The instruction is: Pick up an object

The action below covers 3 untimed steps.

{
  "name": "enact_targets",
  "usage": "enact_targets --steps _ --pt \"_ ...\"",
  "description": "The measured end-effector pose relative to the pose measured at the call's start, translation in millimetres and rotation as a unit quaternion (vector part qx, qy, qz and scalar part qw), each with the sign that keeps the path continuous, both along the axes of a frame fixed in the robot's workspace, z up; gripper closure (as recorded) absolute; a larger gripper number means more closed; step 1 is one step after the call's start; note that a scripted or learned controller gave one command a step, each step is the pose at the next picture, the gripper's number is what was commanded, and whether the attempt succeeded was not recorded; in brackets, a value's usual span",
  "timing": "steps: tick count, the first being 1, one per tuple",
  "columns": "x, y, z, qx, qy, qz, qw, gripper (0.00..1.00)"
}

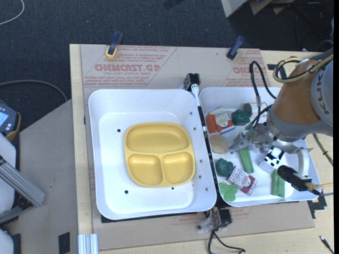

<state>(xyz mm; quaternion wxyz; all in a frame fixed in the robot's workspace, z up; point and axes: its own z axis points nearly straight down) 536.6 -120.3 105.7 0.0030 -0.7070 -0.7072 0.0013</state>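
Observation:
The right bin [312, 163] holds several small objects. Among them are an orange and white carton [219, 121], a dark green lump [242, 115], a beige disc [219, 143], a green stick [246, 161] and a dark green broccoli-like piece [224, 167]. A red packet [242, 180], a pale green piece [229, 192], a green block [278, 184] and a black and white piece [273, 156] lie nearer the front. My gripper [253, 139] hangs low over the middle of this bin, just above the green stick's upper end. Nothing can be seen held in it.
The left bin [106, 142] holds a yellow divided plate [159, 153]. The arm's orange band [296, 102] and grey wrist cover the right bin's far right part. Cables [258, 83] loop over the bin's back rim. Clamps [112, 45] sit on the board's back edge.

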Motion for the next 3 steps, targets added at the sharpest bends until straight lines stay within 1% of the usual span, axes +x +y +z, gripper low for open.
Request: enact_targets --steps 1,2,3 --pt "-0.8 0.8 -22.7 -0.0001 0.000 0.000 1.0000 0.00" --pt "0.1 0.1 -10.8 -0.0011 -0.003 -0.001 1.0000 1.00" --pt "-4.1 4.6 34.5 -0.0021 -0.006 0.000 1.0000 1.00"
